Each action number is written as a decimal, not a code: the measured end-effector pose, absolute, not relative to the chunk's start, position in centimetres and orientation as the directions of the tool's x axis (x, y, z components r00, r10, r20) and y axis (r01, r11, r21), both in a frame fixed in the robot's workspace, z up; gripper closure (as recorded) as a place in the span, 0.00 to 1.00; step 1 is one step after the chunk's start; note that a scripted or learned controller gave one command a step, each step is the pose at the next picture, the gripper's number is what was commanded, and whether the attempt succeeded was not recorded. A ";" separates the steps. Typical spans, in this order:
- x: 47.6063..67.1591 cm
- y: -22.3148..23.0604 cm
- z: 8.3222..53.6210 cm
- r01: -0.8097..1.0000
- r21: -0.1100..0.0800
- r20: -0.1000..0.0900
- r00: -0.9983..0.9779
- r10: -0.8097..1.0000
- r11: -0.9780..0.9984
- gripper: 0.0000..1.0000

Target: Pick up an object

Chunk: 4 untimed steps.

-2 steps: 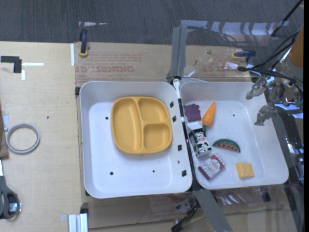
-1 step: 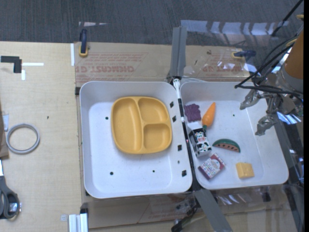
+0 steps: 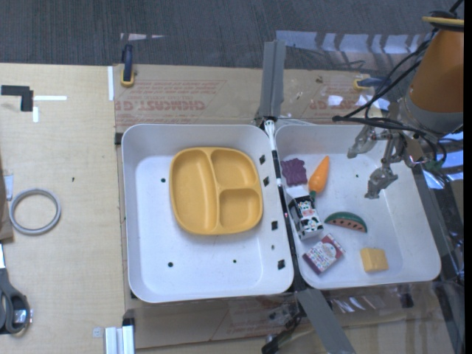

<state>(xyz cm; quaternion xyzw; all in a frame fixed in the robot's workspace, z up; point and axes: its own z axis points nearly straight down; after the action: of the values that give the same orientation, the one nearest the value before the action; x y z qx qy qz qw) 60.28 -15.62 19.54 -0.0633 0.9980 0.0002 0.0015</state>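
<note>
1. Orange toy carrot: lying flat on the floor of the right white bin, to the view's left of the fingers and near them, not touching.
2. Long axis close to upright in the view, leaning slightly; narrow tip towards the far wall and a little towards the fingers, thick end towards the near rim.
3. Two-finger gripper: hanging over the right bin with the fingers spread apart and nothing between them.
4. Beyond the carrot from the fingers, a purple lumpy toy, just beside the carrot.
5. Nearer the camera than the fingers: a green-rimmed toy watermelon slice, a yellow block, a red and white packet and a small black and white carton against the bin's left wall.
6. Print on the packet and carton too small to read; brown cardboard sheet behind the bins with red lettering, seemingly reversed and not legible.
7. Arm's upper part cut off at the frame's right edge; cables crossing in front of the wrist.
8. Far left of the fingers, a yellow three-section plate in the left white bin.
</note>
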 end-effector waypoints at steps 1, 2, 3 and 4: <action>64.4 -13.8 11.6 0.319 0.000 -0.004 -0.948 0.319 0.948 0.00; 64.3 -10.8 9.3 0.635 0.000 -0.003 -0.772 0.635 0.772 0.00; 64.4 -10.7 10.3 0.633 -0.001 -0.005 -0.775 0.633 0.775 1.00; 63.2 -4.5 19.2 0.798 0.001 -0.003 -0.603 0.798 0.603 1.00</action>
<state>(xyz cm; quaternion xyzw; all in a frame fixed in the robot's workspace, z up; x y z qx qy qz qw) 63.24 -4.52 19.23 0.4457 0.8952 -0.0003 0.0014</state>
